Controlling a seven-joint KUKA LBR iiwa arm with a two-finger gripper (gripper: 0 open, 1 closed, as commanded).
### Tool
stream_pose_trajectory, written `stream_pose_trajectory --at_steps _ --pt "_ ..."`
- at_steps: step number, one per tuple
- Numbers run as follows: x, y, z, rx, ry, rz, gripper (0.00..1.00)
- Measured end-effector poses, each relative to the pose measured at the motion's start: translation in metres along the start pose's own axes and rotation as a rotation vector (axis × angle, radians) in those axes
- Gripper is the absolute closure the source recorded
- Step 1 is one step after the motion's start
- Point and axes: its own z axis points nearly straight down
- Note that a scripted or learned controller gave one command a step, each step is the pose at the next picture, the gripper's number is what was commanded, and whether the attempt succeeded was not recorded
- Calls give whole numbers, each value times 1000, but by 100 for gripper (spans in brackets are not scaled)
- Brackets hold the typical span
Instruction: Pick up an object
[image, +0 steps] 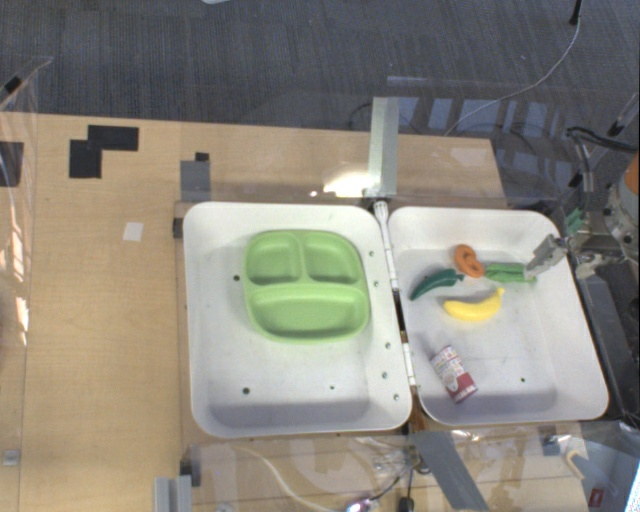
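The right bin (560, 395) holds several small objects. An orange round piece (466, 260) lies toward the back, with a light green strip (506, 271) stretching to its right. Just left of and below them lies a dark green pepper-like item (432, 283), and a yellow banana (473, 307) is in front of it. A small red and white can (453, 373) lies on its side nearer the front. My gripper (546, 256) hangs over the bin's right rear part, its tip close to the right end of the light green strip. Nothing shows in its grasp.
The left bin (215, 390) holds a green divided plate (305, 285). A metal divider (392, 300) runs between the two bins. The arm's body and cables crowd the right edge by the bin's rim.
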Motion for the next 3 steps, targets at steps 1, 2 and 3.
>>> stream_pose_trajectory --at_steps 1,2,3 --pt "1 24 126 -1 0 69 0" --pt "8 58 134 -7 -2 75 0" --pt "58 103 135 -5 -1 -32 0"
